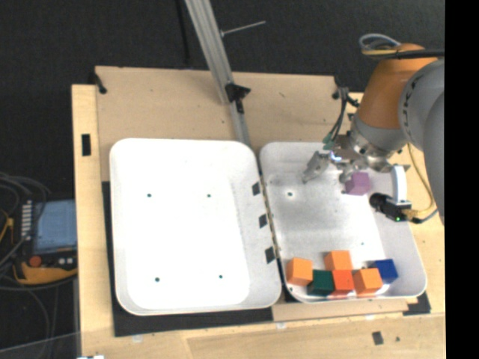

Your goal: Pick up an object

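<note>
Two white bins on a pale tan table [157, 103]: left bin [183, 223] plain white with four small dark dots, right bin [329, 223] white with a faint grey smudge across its middle. Along the right bin's near edge, orange blocks [301, 269], one dark green block [322, 282] and one blue block [385, 269]. Toward its far right corner, a pale purple block [359, 183] beside the silver-grey gripper [333, 167]. Grey arm [426, 126] with an orange band [382, 96]. Black floor [75, 28] beyond the table's far edge. Blue and orange device [49, 238] off the table's left edge
</note>
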Motion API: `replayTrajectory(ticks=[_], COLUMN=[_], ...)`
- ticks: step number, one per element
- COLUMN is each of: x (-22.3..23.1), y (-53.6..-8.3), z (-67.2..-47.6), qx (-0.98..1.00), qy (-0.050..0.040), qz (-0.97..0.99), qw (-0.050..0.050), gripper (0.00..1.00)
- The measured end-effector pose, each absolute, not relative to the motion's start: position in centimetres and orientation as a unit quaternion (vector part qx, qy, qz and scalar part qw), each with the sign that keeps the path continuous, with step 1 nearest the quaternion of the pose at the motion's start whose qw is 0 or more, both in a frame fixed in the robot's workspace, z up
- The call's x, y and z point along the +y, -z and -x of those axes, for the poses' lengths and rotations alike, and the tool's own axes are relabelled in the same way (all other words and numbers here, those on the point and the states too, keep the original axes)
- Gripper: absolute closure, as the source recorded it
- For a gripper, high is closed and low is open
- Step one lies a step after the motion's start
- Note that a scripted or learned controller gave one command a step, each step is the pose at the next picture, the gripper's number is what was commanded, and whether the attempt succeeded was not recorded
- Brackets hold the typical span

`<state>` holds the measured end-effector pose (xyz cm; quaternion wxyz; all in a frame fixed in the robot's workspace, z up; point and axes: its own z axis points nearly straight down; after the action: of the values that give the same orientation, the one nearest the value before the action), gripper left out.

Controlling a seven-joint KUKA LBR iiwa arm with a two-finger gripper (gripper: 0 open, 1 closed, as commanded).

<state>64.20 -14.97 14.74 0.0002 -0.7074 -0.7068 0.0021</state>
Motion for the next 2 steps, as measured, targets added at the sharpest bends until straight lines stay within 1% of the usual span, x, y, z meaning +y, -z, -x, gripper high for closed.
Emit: replayTrajectory(ticks=[1, 2], x=[-15.1, -15.2], y=[-9.6, -11.0], z=[-64.2, -64.4], qx=[-0.706, -0.705], qy=[-0.0019, 0.0014], qz=[0.708, 0.710], qw=[0.000, -0.003], gripper=[0.00, 1.00])
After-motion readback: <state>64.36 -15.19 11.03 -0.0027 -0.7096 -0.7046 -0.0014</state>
